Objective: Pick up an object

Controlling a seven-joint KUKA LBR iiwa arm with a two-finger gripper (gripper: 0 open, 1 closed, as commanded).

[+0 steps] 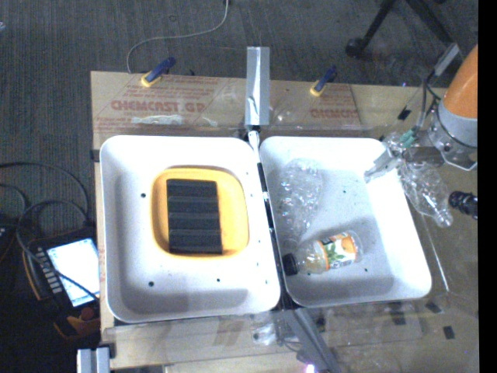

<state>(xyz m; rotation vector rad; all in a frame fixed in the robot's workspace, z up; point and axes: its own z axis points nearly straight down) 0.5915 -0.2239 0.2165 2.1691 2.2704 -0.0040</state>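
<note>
My gripper (388,162) hung over the right bin (404,274), and I could not tell its state. The little bottle (330,253) lay on its side near the front. It looked light, smooth and slippery, so I would squeeze its middle

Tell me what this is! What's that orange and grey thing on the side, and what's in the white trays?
That thing is a robot arm, reaching in from the right. The camera hangs above the bench and looks down. Its gripper has something clear and crinkly, like plastic wrap, around it at the right tray's edge. I can't tell if it really holds it. The left tray has a yellow dish with a black block. The right tray has a small juice bottle lying down and a clear plastic piece.
</note>
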